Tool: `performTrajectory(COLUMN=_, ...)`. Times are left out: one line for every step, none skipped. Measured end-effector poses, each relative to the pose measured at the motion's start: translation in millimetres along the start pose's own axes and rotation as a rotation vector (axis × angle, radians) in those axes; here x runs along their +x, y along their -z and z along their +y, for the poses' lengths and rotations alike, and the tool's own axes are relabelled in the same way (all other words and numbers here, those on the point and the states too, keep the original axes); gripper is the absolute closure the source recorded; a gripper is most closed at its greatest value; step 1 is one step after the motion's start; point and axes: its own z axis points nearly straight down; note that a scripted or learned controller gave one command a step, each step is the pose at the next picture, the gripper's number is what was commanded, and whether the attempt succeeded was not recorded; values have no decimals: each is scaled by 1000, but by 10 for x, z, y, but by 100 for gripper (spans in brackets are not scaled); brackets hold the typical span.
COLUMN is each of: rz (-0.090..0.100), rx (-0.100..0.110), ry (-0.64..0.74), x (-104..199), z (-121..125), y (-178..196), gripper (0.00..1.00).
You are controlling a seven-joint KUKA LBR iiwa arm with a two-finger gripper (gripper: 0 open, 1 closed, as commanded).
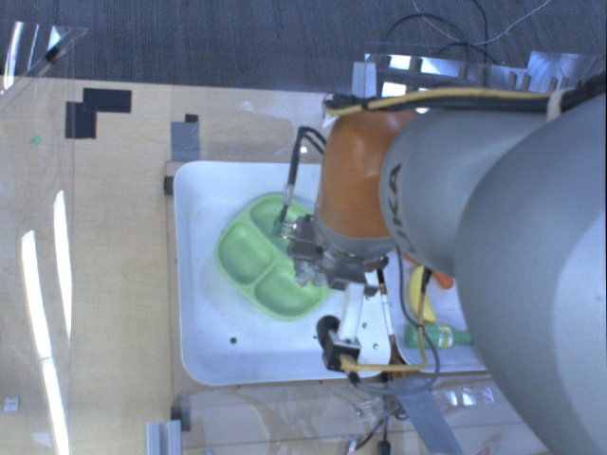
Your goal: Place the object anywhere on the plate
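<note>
One green plate (pixel 256 259) is lying mid-frame in a white bin (pixel 204 349); the pincer (pixel 308 254) is hovering at its right edge, grip state unclear; releasing over a compartment looks safest.

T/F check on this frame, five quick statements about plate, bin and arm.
1. The plate is green with compartments. True.
2. The plate lies on the bare wooden bench. False: it lies inside the white bin.
3. The arm covers the plate's right part. True.
4. The band above the wrist is blue. False: the band is orange.
5. The plate is round and flat like a saucer. False: it is lobed, with several recessed sections.
</note>
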Motion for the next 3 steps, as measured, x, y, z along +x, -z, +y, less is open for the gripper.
performTrajectory(rz=0, rx=0, ry=-1, x=-1, z=1, y=1, gripper=0)
performTrajectory(rz=0, rx=1, ry=99, x=689, z=-220, y=-811, gripper=0)
performTrajectory(rz=1, rx=-4, ry=251, x=-104, z=-60, y=-28, gripper=0)
